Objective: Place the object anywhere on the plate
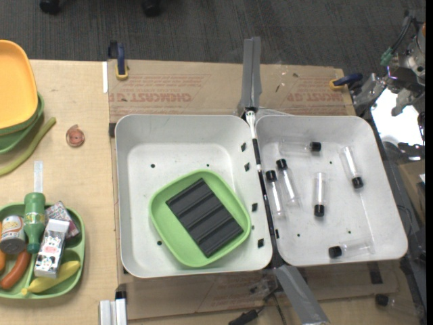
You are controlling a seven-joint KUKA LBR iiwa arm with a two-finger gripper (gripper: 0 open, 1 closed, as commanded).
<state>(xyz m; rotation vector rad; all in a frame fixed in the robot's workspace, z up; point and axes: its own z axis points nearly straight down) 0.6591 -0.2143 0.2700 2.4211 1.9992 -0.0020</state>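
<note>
Gripper (404,80) cut off at right edge.

A robot lab: two white bins (128,147) on a cardboard bench (176,90), clamps (119,61) at 11 o'clock, toy food (37,249) at 8 o'clock.

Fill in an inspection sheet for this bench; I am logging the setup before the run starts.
Surface: wooden bench with cardboard under two white bins.
Job's things: green plate in the left bin, a dark ribbed block on it; six clear tubes with black caps scattered in the right bin.
Clutter: tray of toy food, stacked yellow and green dishes, a small pink thing, clamps.
Gripper: gripper at the upper right, beyond the right bin; fingers unclear.
Cables: nothing seen.
Surroundings: dark carpet, chair wheels.
</note>
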